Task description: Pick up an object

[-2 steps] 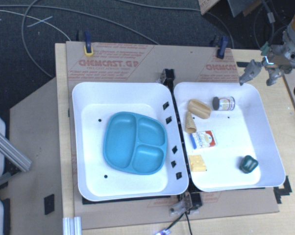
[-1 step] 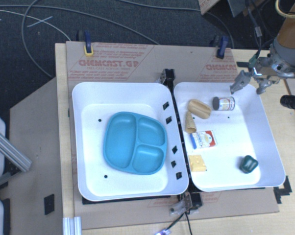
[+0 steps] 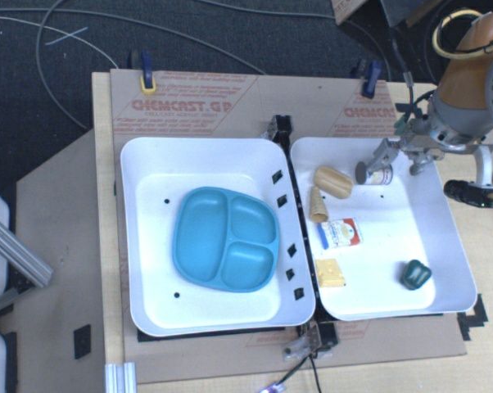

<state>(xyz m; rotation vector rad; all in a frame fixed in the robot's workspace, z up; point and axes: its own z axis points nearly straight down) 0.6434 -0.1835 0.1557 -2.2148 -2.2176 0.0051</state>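
Observation:
The right bin (image 3: pixel 443 244) holds a tan cylinder-shaped block (image 3: pixel 334 182), a tan cone-like piece (image 3: pixel 318 205), a white card with red and blue print (image 3: pixel 339 234), a yellow block (image 3: pixel 330 273) and a small green object (image 3: pixel 415 275). My gripper (image 3: pixel 376 170) hangs over the bin's far part, just right of the tan cylinder, reaching in from the upper right. Nothing shows between its fingers.
The left bin (image 3: pixel 140 219) carries a blue divided plate (image 3: pixel 225 239). Black clips run along the divider (image 3: pixel 289 219) between the bins. Blue clamps (image 3: pixel 147 70) hold the cardboard base at the back. Cables lie on the dark floor behind.

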